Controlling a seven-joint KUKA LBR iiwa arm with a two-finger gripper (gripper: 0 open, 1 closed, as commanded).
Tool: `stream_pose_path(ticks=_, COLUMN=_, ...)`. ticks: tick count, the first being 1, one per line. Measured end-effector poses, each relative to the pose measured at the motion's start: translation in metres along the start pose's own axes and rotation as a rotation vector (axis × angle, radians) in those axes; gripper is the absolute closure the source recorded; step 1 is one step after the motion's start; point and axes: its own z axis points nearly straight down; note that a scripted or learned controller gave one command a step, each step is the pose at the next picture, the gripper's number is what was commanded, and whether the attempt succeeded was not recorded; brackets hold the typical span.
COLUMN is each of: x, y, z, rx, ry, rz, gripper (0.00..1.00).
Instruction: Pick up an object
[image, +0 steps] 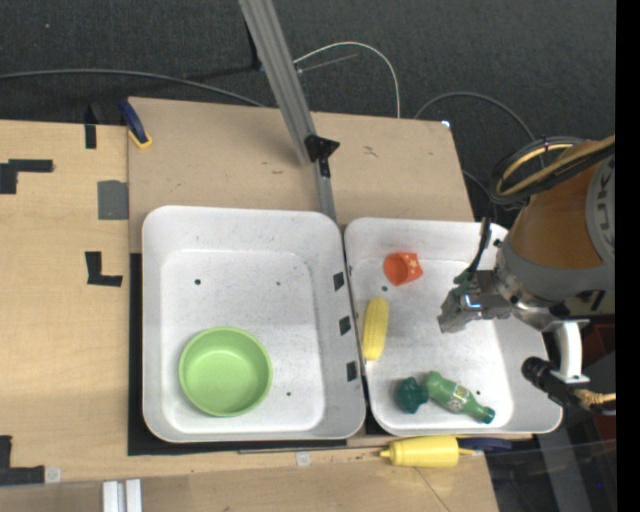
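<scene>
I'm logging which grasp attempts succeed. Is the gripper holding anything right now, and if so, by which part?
Nothing is held. The gripper hovers over bare floor of the right bin, apart from the orange object, the yellow corn and the green bottle.

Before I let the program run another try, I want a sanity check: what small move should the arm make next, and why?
Probably shift the gripper toward the orange object, then descend. It hangs over bare floor of the right bin, with nothing between its fingers. The orange piece lies closest, apart from the yellow corn and green bottle, so nothing crowds it.
</scene>
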Motion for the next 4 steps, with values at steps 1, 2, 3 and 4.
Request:
stream_pose_path(ticks=1, x=-0.008, y=0.0, z=-0.059, rx=-0.001, ry=0.0, rz=0.0, gripper=1.0)
stream_pose_path(ticks=2, x=0.034, y=0.012, z=-0.056, rx=0.004, ry=0.002, rz=-0.005, gripper=1.0)
stream_pose_path(ticks=3, x=0.079, y=0.022, z=-0.058, rx=0.004, ry=0.002, rz=-0.006, gripper=1.0)
stream_pose_path(ticks=4, x=0.129, y=0.027, z=-0.059, rx=0.004, ry=0.002, rz=-0.006, gripper=1.0)
